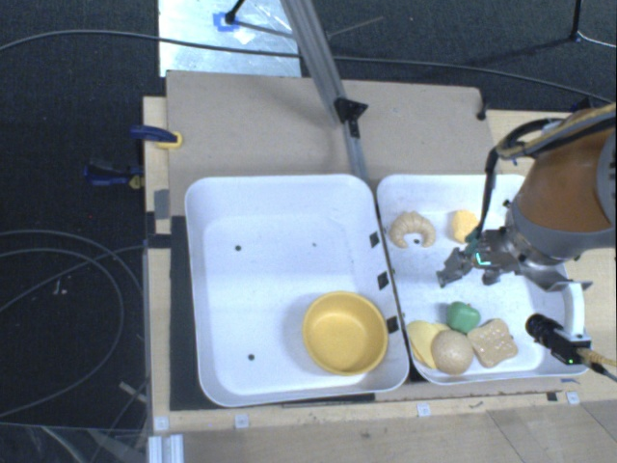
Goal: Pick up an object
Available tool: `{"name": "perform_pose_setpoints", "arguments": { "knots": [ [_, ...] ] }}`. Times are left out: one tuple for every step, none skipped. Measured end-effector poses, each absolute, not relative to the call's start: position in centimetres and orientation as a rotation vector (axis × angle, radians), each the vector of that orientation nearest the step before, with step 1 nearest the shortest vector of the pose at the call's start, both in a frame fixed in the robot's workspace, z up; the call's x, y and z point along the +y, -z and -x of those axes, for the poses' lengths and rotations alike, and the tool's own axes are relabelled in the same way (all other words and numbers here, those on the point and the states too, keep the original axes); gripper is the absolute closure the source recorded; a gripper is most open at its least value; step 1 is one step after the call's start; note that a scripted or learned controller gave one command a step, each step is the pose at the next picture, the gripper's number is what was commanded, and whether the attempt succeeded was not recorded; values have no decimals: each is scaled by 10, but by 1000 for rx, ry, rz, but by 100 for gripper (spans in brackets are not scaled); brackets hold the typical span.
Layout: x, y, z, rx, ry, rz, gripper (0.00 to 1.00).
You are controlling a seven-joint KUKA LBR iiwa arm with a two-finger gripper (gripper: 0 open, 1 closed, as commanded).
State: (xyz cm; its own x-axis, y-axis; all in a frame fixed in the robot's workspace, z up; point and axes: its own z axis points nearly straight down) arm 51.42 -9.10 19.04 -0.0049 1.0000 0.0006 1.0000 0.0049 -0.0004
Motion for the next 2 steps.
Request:
{"name": "perform_pose_setpoints", "arguments": {
  "knots": [
    [-91, -191, -515, -2227, 1, 2216, 0],
    [-92, -149, -514, -2221, -2, 2219, 0]
  ]
}}
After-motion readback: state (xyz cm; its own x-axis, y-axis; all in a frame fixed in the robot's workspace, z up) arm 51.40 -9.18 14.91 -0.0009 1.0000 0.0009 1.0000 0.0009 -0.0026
